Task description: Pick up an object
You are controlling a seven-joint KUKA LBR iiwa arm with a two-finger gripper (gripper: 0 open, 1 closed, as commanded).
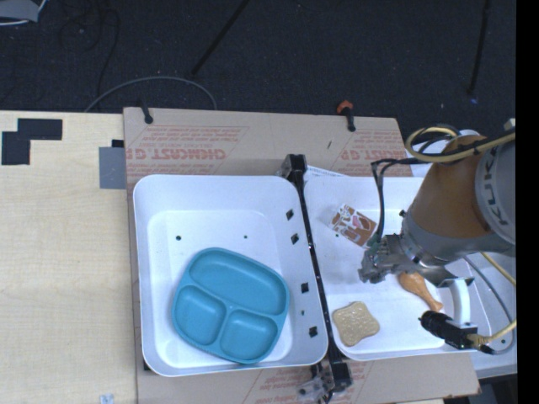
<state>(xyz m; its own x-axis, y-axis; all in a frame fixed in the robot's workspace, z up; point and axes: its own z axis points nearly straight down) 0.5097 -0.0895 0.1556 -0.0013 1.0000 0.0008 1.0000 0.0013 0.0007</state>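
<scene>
Toast (354,323) lies in right bin (337,204); blue tray (229,304) in left bin (168,200).

Blue divided tray (229,305) lies in the white left bin (160,200); tan toast piece (354,323), brown-and-white wrapper (352,224) and orange-tan drumstick (419,288) in the white right bin (337,194).

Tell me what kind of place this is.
Probably a robotics lab bench for grasping trials: a robot arm over two white bins, cardboard sheets clamped beneath, and loose cables on the dark floor behind.
</scene>
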